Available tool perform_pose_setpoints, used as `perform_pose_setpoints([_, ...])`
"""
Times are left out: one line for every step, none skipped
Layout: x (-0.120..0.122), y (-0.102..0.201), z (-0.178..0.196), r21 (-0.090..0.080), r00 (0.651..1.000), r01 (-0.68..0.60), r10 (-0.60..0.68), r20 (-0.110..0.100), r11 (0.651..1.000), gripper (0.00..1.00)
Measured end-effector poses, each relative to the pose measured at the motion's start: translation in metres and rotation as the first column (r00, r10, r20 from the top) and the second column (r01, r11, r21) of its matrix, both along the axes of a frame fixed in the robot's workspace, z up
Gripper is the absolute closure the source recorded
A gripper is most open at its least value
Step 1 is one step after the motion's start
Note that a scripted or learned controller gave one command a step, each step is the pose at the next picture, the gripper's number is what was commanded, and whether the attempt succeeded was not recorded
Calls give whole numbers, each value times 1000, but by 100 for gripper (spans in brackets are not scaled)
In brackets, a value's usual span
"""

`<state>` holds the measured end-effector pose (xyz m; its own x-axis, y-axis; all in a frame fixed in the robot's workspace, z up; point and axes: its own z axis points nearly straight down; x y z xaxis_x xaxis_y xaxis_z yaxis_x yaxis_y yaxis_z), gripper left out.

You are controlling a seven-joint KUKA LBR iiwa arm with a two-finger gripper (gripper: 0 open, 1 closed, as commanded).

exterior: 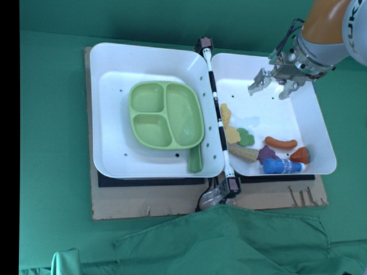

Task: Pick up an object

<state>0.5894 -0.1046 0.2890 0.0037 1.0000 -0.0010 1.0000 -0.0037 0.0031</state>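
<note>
My gripper [273, 89] hangs open above the far part of the right bin [321, 122], nothing between its fingers. Toy foods lie along that bin's near and left side, well clear of the gripper: a yellow piece [226, 114], a yellow-orange piece [231, 134], a green broccoli-like piece [246, 137], a tan cone [244, 152], a purple piece [266, 153], an orange sausage [281, 143], a red strawberry [300, 154] and a blue bottle [280, 166].
The left bin [109, 67] holds a light green divided plate [165, 114] and a green stick-like piece [194, 160] at its near edge. A black-and-white bar [215, 102] runs between the bins. Green cloth [229, 239] lies in front of the bench.
</note>
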Motion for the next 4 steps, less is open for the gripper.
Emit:
perform_pose_setpoints([-56,8,-88,2,1000,2,-2,-12,1000,0])
perform_pose_setpoints([-50,-46,-103,1,1000,3,-3,14,1000,0])
perform_pose_setpoints([10,-50,-103,-4,1000,-3,3,15,1000,0])
perform_pose_setpoints([49,-84,-102,-3,1000,-1,1,15,1000,0])
